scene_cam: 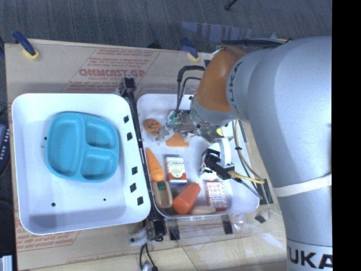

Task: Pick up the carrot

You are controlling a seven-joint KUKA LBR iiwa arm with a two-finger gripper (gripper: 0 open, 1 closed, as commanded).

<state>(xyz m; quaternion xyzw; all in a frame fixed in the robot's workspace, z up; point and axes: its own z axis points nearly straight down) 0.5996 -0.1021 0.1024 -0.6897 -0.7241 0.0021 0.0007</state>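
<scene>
Approach step — claw [179, 123] low in right bin [248, 203] over small orange piece, apparently; open or closed, cannot tell. Carrot [154, 164] untouched by left wall — next: shift there, descend.

Gripper [179, 124] fingers' state hidden beneath the arm [282, 112].

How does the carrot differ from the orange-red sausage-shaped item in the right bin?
The carrot is brighter orange and tapers to a point, while the sausage-shaped item is redder, thicker and blunt at both ends. The carrot lies along the right bin's left wall; the sausage-shaped item lies tilted near the front wall. Both are elongated and lie flat, apart from the gripper.
</scene>
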